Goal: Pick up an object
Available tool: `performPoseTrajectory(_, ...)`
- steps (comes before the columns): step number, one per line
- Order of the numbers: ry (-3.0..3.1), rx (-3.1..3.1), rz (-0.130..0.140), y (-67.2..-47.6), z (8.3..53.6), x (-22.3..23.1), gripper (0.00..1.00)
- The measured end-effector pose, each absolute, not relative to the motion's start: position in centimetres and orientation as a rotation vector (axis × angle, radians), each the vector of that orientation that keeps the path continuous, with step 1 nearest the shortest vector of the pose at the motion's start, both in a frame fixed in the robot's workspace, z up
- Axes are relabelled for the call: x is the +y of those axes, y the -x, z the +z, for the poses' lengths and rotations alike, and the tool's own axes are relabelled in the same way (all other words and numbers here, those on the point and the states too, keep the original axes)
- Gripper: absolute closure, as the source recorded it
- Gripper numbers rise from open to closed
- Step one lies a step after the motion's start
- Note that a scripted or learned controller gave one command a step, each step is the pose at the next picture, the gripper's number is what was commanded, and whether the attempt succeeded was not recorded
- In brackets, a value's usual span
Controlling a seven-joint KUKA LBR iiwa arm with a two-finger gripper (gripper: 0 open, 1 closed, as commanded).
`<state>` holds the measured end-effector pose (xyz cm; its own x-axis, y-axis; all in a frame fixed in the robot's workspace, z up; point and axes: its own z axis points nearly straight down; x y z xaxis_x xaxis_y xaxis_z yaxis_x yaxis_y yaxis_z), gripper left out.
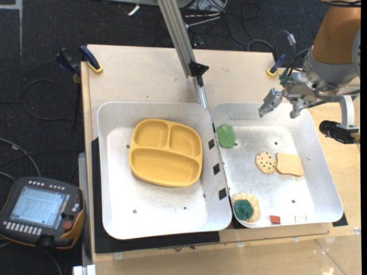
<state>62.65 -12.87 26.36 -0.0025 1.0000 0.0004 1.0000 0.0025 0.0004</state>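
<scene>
My gripper [282, 107] hangs over the far edge of the right bin [321, 171], its two fingers spread apart and open with nothing between them. Below it in the bin lie a spotted cookie [265, 162], a tan toast slice [289, 165] touching the cookie's right side, a green leafy piece [226, 136] near the left wall, and a round yellow piece with a green top [245, 207] at the front left corner. All of them lie well in front of the gripper.
The left bin [114, 211] holds a yellow divided plate [167, 152]. A metal pole [179, 30] slants over the bench behind the bins. Small red tags [276, 219] lie at the right bin's front. A teach pendant [40, 211] sits off the bench at the left.
</scene>
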Motion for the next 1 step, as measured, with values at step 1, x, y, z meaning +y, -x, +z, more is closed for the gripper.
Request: performPoseTrajectory(1, 2.219, -2.224, -0.001, -62.65, 26.37, -12.87, 0.0)
